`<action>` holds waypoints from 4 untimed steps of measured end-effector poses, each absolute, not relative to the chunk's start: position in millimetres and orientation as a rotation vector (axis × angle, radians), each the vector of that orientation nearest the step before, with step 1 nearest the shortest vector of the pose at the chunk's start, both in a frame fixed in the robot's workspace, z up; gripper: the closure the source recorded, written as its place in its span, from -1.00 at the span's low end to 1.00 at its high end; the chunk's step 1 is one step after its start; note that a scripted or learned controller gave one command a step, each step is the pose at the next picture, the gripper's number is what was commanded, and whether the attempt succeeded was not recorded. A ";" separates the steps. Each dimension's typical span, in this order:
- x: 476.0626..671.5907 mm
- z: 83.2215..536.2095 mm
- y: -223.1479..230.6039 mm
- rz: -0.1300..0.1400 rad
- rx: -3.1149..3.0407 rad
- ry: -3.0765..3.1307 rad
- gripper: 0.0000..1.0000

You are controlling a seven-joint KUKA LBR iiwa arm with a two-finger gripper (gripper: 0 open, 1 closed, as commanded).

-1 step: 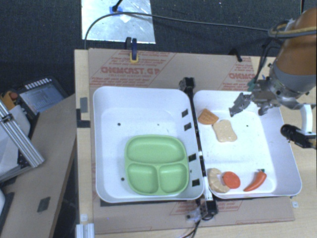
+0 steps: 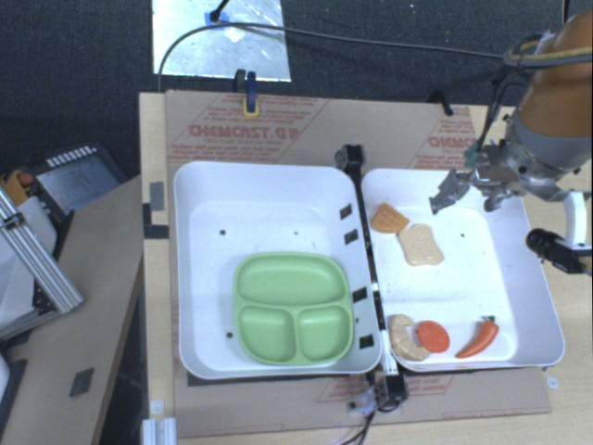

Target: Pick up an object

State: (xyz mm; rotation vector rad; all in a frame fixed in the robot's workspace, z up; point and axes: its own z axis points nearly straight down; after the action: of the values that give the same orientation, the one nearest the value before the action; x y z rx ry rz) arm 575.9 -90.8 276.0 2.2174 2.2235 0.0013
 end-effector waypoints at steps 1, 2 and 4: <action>566.9 228.6 -89.7 -0.001 2.221 2.224 -1.00; 556.9 173.3 -88.8 -0.002 2.223 2.224 -1.00; 558.3 144.4 -88.7 0.002 2.218 2.222 1.00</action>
State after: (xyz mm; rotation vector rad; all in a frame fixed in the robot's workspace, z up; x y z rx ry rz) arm 558.3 -88.7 144.4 2.2179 2.2217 0.0021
